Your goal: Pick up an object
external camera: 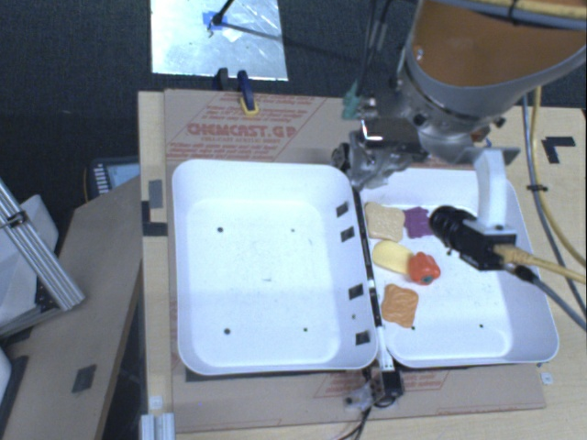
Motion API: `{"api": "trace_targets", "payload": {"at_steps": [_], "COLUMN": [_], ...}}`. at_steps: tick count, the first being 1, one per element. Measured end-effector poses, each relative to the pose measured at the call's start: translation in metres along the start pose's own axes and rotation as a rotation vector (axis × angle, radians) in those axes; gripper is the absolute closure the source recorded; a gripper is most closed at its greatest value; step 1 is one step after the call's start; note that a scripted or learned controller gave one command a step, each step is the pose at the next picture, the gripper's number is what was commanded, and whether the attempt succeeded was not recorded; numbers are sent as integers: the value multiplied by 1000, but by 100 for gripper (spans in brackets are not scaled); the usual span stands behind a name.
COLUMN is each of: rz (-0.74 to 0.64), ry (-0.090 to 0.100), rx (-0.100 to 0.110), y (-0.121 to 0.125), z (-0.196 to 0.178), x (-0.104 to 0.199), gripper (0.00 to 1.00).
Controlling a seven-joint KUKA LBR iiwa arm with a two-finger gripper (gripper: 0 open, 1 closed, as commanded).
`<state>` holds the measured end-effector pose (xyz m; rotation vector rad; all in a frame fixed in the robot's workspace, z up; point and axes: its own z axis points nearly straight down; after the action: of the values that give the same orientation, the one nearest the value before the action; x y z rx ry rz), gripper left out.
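- Overhead, the grey arm (459, 108) with its orange band (495, 26) reaches in from the right and hangs over the far part of the right bin (523, 337).
- Its tool (371, 163) sits at the far left corner of that bin, close to the divide between the two bins; the metal parts there are cluttered and blurred, so I cannot tell whether the tool is apart or together, or whether anything is in it.
- A white bracket (491, 191) carries a black camera-like unit (468, 236), which hangs over the middle of the right bin, with a yellow cable (550, 266) leading off to the right.
- Possible things to pick all lie in the left half of the right bin, near the divide:
- a pale toast-like slice (385, 221) lies farthest;
- a purple piece (417, 222) lies just right of it, beside the black unit;
- a yellow piece (392, 258) lies nearer than the slice;
- an orange-red pepper-like piece (424, 268) touches the yellow piece's right end;
- an orange waffle-like square (400, 305) lies nearest, apart from the others.
- Left of these is the left bin (193, 337), white with a few small dark dots on its floor.
- Both bins rest on a cardboard sheet (238, 126) with red lettering on the table.
- Far beyond, a shiny metal plate (220, 26) lies on the dark floor.
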<state>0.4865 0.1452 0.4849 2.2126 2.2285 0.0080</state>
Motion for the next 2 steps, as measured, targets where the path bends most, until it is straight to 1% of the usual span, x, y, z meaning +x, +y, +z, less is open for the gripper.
{"api": "trace_targets", "payload": {"at_steps": [1,2], "rz": [0,0], "ry": [-5,-1], "rx": [12,2], "y": [-1,31], "z": [109,112], "x": [34,70], "gripper": [100,100]}}
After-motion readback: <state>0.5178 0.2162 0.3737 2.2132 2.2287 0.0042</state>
